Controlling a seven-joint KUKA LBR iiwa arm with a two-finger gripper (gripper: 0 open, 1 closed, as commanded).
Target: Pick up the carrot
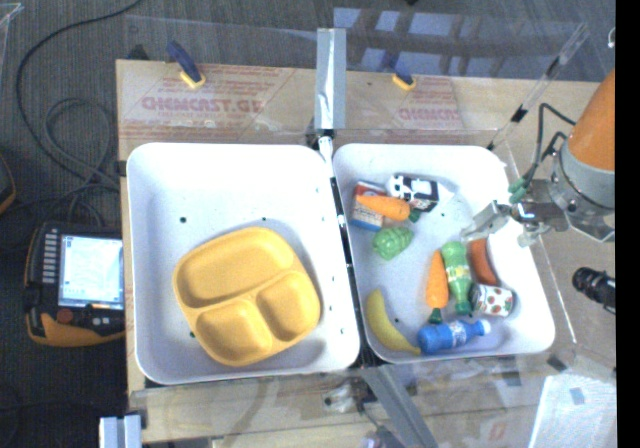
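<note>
The carrot (437,281) is orange with a dark green stub at its near end. It lies lengthwise in the middle of the right bin (520,336), pressed against a green bottle (456,271) on its right. My gripper (498,219) reaches in over the right bin's right rim, above and to the right of the carrot and apart from it. It hangs near a reddish sausage-shaped toy (481,258). Behind it, the grey wrist (580,198) and orange band (600,131) sit at the view's right edge.
The right bin also holds a banana (385,324), a blue bottle (452,336), a red-and-white can (493,300), a green bumpy toy (393,241), an orange-and-blue pack (380,207) and a black-and-white toy (415,191). A yellow divided plate (245,291) lies in the left bin (160,196).
</note>
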